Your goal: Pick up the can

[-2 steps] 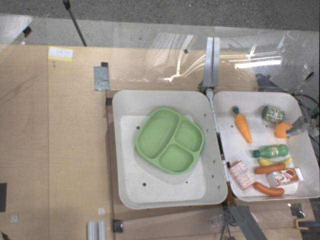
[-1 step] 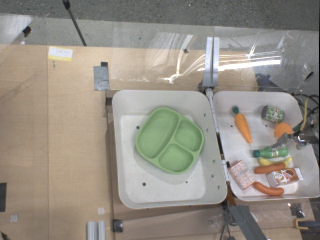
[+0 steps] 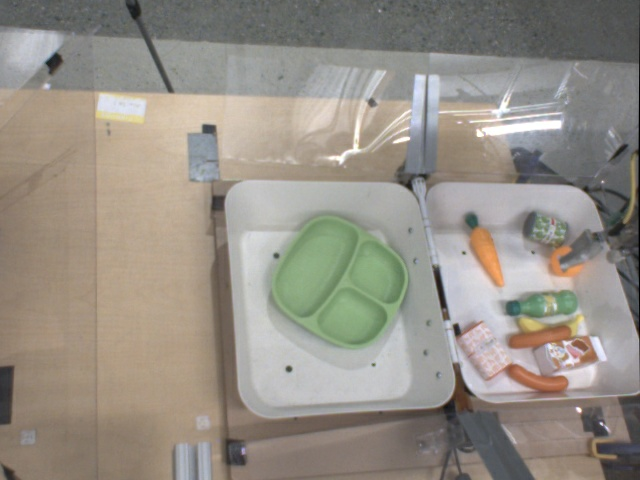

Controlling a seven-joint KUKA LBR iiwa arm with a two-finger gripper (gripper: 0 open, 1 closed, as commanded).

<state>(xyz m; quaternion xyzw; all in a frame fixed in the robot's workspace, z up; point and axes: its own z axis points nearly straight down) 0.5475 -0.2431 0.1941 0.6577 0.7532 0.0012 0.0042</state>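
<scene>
The can (image 3: 545, 229), short with a green label and a grey top, lies in the back part of the right bin (image 3: 450, 268). My gripper (image 3: 588, 247) comes in from the right edge as a grey piece, just right of the can and a little in front of it. Its tip sits over a small orange object (image 3: 563, 262). The can is apart from the gripper, with nothing on top of it.
The right bin also holds a carrot (image 3: 486, 250), a green bottle (image 3: 545, 304), two sausages (image 3: 540, 338), a small carton (image 3: 573, 352) and a pink box (image 3: 483, 351). A green divided plate (image 3: 340, 280) lies in the left bin (image 3: 250, 368).
</scene>
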